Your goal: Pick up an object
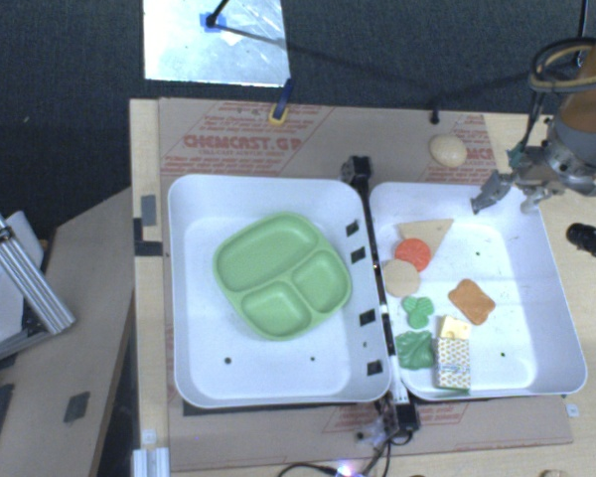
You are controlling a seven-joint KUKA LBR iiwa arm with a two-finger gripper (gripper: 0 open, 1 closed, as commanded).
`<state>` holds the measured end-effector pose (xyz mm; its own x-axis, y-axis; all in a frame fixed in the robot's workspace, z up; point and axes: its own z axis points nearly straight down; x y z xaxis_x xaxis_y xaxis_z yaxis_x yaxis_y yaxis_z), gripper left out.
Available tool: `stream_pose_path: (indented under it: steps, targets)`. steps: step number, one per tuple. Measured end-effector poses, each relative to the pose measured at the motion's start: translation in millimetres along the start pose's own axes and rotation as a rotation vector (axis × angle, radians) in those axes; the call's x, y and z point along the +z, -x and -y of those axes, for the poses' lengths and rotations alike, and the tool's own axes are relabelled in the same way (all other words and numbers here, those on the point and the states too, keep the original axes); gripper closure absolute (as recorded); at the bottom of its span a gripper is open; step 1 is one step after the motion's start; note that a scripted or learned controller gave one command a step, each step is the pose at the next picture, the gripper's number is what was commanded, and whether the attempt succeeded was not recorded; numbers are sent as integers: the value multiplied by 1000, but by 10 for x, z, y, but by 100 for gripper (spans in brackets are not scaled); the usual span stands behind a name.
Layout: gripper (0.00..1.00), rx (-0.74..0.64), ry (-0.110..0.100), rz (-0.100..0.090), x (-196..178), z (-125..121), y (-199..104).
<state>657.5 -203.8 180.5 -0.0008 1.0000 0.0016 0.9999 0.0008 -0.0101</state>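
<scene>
- Nearest the camera, in the right bin (551,296), a yellow-and-white wrapped packet (454,356) is lying along the bin's front edge, its long axis running front to back, touching a crumpled green leaf piece (413,349) on its left.
- Just behind them, a brown bread-shaped piece (471,300) is sitting near the bin's middle, tilted, apart from its neighbours; I judge it the easiest pick.
- Further back, along the bin's left wall, a pale round disc (401,279), a red round piece (413,253) and a tan wedge (425,232) are crowding together.
- Farthest back, the hand (507,195) is hovering over the bin's rear edge, its two fingers spread apart and gripping nothing.
- The pieces are all lying forward and left of the hand, so the coming reach is pointing toward the bin's front.
</scene>
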Motion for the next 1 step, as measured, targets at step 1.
stream_pose_path:
  steps: [1]
  targets:
    - [0, -3, 12, 2, -92, -24, -10]
